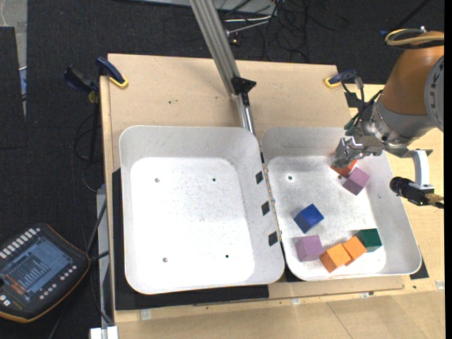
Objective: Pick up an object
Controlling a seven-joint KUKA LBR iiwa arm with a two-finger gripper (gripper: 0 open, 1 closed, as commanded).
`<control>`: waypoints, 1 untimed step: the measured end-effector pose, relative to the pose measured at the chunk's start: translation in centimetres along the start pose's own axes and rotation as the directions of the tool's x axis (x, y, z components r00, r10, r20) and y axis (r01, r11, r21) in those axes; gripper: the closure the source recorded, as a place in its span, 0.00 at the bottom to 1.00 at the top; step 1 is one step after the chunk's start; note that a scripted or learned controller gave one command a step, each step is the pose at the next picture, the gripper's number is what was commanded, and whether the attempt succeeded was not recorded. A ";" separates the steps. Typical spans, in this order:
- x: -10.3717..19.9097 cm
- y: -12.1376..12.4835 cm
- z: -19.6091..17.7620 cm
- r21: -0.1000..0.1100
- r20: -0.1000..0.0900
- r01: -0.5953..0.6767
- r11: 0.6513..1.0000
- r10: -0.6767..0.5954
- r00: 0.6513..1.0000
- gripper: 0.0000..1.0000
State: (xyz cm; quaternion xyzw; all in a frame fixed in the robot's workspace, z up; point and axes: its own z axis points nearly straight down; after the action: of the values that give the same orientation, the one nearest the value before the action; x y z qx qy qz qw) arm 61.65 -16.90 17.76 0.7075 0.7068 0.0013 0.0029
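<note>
Beside fingers (346, 158): purple block (356, 180)

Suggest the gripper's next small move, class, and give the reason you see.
Probably lower slightly and close. The gripper sits low over a red-orange block in the right bin, a purple block close beside it; no block is visibly between its fingers.

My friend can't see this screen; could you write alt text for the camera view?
A grey and orange robot arm lowers its gripper over a red-orange block beside a purple block in the right white bin. Nearer the front lie a blue block, another purple, an orange and a green one.
</note>
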 end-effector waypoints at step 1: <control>0.0 0.2 -5.4 -0.001 0.000 0.003 1.000 -0.003 1.000 1.00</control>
State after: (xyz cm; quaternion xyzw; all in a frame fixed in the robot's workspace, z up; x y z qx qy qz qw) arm 61.80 -16.91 23.14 0.7063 0.7079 0.0017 0.0035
